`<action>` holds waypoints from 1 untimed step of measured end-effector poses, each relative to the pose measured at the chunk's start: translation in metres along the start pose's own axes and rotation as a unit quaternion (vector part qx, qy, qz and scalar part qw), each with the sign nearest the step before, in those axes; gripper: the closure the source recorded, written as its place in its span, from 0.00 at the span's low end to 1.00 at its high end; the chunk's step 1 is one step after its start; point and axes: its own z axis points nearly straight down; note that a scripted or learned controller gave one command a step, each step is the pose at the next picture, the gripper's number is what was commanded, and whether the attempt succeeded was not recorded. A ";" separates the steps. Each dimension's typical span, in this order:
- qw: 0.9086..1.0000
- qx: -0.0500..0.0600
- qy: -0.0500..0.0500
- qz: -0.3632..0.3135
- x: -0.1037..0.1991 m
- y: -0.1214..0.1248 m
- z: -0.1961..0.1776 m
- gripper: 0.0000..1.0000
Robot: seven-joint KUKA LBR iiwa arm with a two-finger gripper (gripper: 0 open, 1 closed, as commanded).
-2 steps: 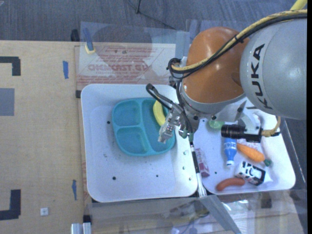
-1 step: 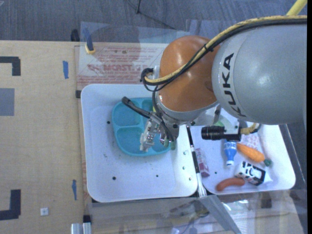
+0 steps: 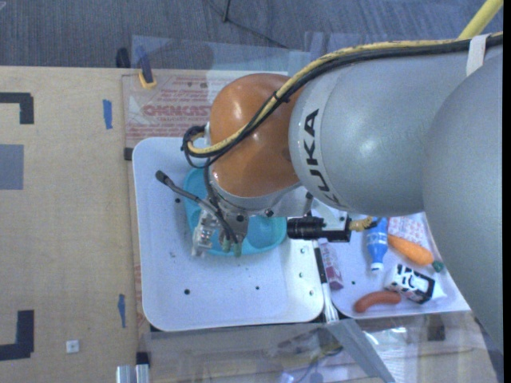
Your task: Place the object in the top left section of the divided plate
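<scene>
Plate [image 3: 267, 234] sat mostly hidden under gripper [image 3: 214, 234]; finger state unclear; object could land in the wrong section.

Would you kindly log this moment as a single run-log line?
arm: over left white bin | tool: above light-blue divided plate | right bin: orange carrot, red sausage, blue bottle

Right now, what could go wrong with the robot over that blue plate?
The gripper hangs low over the blue plate, so it might bump or push the plate. The arm hides most of the plate from the camera, so a wrong section could go unnoticed. The toys in the right bin look untouched.
</scene>
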 end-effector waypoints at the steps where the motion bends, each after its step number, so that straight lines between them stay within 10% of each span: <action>1: 0.997 -0.001 -0.002 0.080 -0.089 0.009 -0.003 1.00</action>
